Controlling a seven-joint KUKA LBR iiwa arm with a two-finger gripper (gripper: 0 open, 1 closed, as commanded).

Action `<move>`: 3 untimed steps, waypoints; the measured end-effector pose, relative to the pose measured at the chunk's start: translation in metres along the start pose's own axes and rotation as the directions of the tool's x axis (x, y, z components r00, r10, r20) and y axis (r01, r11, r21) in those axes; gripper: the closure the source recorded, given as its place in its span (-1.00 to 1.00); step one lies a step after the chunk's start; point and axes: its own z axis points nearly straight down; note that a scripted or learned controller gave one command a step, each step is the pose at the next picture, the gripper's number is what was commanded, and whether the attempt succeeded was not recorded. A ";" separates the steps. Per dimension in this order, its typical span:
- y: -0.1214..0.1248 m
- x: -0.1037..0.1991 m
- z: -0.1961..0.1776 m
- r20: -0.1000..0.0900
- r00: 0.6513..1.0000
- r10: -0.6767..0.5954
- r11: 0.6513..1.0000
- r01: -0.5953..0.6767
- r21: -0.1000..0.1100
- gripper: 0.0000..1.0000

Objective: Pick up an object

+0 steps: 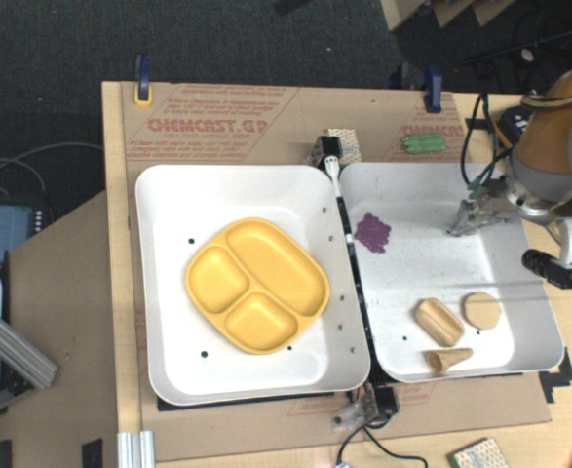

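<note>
Down on the worktop [217, 130], two shallow white bins side by side: left bin [159, 261] bearing a yellow three-compartment plastic plate [256, 283]; right bin [519, 291] bearing a purple crumpled soft piece [372, 232] near its left wall, plus three tan toy foods near its front edge, namely a stubby bread-like roll [438, 321], a round flat disc [481, 310] just beside it, and a small cone [447, 359]. Claw [469, 217] low over the right bin's back part, well apart from all of these, holding nothing; opening impossible to tell. Likely pick: the roll, probably light, stiff and smooth, best pinched across its short width at the middle.
</note>
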 end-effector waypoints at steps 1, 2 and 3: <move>-0.001 0.014 -0.190 0.008 1.000 -0.002 1.000 0.002 -0.025 1.00; -0.073 0.103 -0.238 -0.002 1.000 -0.007 1.000 0.007 -0.006 1.00; -0.083 0.125 -0.015 -0.002 1.000 0.000 1.000 0.000 0.006 1.00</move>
